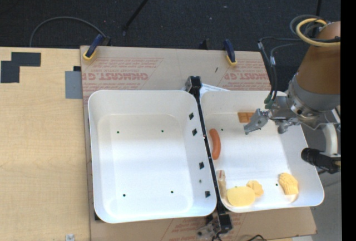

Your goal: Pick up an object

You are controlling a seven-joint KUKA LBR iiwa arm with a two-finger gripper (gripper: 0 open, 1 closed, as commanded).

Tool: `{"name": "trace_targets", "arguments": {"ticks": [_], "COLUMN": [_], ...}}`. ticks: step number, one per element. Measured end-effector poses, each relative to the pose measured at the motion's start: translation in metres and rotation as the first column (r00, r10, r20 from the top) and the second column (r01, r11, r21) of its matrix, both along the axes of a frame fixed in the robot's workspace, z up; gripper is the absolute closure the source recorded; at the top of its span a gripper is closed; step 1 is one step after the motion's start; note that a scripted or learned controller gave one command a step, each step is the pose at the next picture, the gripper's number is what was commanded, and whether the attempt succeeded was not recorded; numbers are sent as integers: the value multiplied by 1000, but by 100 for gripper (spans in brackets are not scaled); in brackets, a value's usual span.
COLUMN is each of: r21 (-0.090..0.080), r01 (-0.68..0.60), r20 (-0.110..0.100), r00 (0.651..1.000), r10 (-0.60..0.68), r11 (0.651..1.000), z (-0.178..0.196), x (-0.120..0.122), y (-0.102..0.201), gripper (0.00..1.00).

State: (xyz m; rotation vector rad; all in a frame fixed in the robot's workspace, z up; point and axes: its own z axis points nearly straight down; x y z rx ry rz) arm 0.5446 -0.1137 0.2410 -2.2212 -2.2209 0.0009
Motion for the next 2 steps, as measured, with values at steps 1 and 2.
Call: {"name": "trace_targets", "arguments": {"ticks": [1,2], "r21": [0,-1], "r01": [-2,4], "r20": [-3,0], "r00": [1000,1000], "r10": [2,-4], "r11": [1000,1000], "z": [-38,-35], "x": [54,13], "y": [-3,-51], "gripper": [0,0]}}
